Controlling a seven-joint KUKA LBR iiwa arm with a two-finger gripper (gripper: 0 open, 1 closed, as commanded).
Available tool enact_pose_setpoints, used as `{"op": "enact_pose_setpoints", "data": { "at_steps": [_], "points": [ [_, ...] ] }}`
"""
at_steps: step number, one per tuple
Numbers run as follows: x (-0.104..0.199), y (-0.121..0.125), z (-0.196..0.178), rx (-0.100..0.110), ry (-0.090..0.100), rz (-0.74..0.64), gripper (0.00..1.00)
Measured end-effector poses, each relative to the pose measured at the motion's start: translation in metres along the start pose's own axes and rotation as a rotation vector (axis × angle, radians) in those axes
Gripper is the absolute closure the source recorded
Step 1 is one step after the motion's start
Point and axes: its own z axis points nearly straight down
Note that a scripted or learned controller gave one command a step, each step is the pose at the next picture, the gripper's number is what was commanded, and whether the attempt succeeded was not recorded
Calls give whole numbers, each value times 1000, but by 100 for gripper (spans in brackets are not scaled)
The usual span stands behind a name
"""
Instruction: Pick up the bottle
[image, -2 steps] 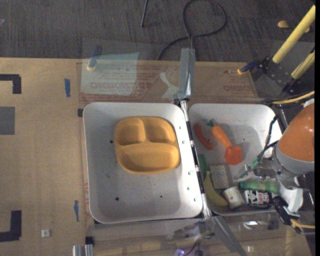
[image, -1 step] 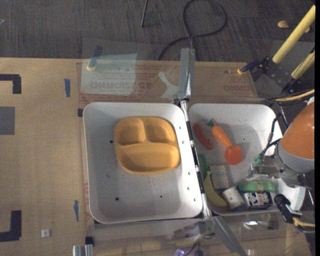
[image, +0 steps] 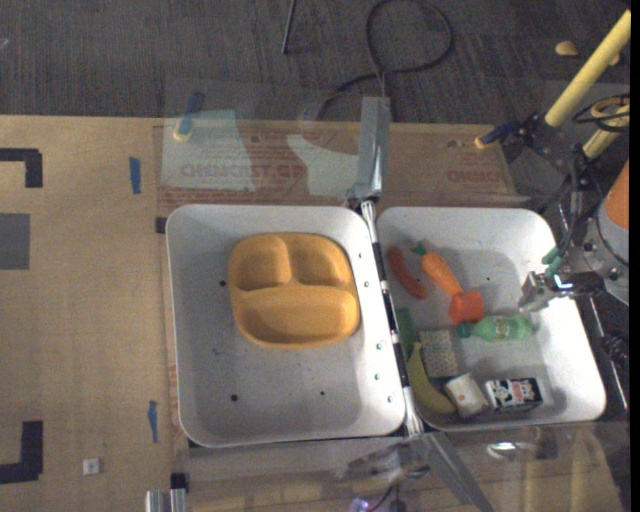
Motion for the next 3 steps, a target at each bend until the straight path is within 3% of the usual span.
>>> {"op": "enact_pose_setpoints", "data": {
  "at_steps": [1,2,3],
  "points": [
    [65,-12,-27,1,1,-224,100],
    [-39,49,-85,-2,-2,-96,100],
    [11,16,-58,1,1,-156,100]
  ]
}}
